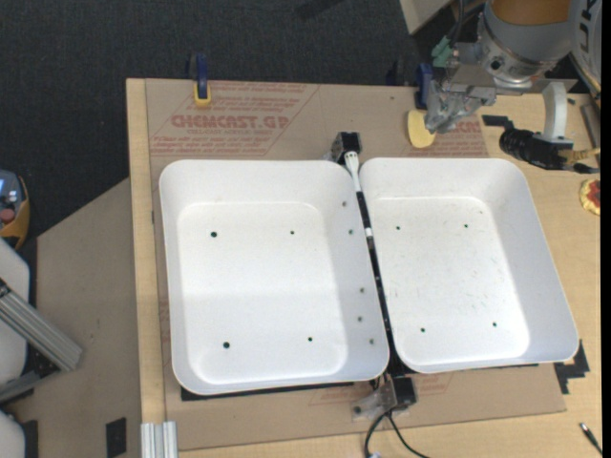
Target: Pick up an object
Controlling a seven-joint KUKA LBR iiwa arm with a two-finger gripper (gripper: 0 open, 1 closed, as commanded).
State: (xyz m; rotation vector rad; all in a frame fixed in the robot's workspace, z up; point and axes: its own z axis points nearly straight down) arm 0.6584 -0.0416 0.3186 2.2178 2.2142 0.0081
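- Arm point(535, 8): grey with an orange band above the wrist, reaching in behind the right bin's far rim.
- Jaws point(447, 120): hanging beyond the right bin's far-left corner, over the cardboard. Tips sit right beside the yellow piece; whether they are spread or closed cannot be told at this size, and nothing shows plainly between them.
- Yellow piece point(419, 130): small, pale yellow, rounded lump with a matt look, lying on the cardboard just behind the right bin's far rim, outside both bins. It touches or nearly touches the jaw tips; which of the two cannot be told.
- Handling estimate: likely light and somewhat soft, foam- or sponge-like, so it should give under a squeeze and not slip much. Best taken across its narrower width, near the middle, with the tips low to the cardboard.
- Right bin point(549, 284): shallow white plastic tray, rounded corners, smooth floor with faint speckling and a few dark dots.
- Left bin point(172, 284): matching white tray, touching the right bin along one long side; smooth, glossy, four dark dots on the floor.
- Cardboard point(258, 113): flat brown sheet with red print, lying under both bins on the surface.
- Blue clamp point(200, 70): grips the cardboard's far edge, well left of the right bin.
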